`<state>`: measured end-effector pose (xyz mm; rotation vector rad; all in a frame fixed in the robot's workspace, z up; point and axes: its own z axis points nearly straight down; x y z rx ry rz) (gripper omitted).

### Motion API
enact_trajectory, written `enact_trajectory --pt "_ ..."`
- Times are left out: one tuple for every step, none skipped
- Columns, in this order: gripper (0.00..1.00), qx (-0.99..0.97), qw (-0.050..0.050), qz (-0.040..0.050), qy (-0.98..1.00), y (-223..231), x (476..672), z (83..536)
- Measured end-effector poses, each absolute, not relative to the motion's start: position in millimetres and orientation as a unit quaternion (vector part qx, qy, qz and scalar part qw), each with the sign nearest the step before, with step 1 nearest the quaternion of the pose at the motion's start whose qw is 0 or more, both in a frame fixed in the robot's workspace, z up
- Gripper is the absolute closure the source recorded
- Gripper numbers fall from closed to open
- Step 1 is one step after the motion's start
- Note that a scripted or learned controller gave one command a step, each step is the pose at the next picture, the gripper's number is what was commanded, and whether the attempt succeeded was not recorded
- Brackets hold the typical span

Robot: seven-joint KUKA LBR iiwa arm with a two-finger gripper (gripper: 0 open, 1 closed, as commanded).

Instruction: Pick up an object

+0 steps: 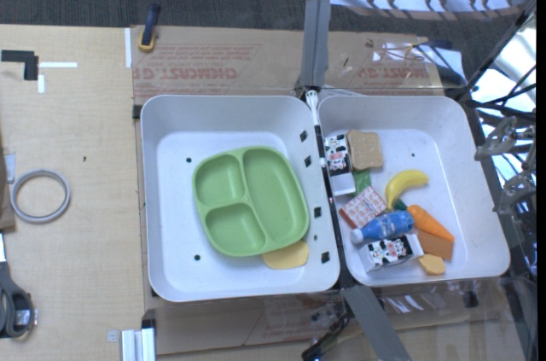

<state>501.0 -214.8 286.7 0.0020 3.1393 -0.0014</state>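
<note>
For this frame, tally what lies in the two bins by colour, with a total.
Green: 2, the divided plate and a green piece
Yellow: 3, banana, flat disc, small chunk
Orange: 1, carrot
Blue: 1, bottle
Brown: 1, bread slice
Black-and-white: 2, cartons
Red-and-white: 1, packet
Total: 11

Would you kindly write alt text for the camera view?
Two white bins sit side by side: the left bin holds a green divided plate, the right bin a cluster of toy foods including a banana, carrot and blue bottle.
</note>
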Motion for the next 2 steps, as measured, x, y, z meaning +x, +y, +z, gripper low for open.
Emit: enact_trajectory --pt "0.00 0.063 0.000 0.0001 0.998 -218.3 478.1 104.9" --pt "0.00 0.266 0.001 0.0000 0.964 -209.0 491.0 93.2"
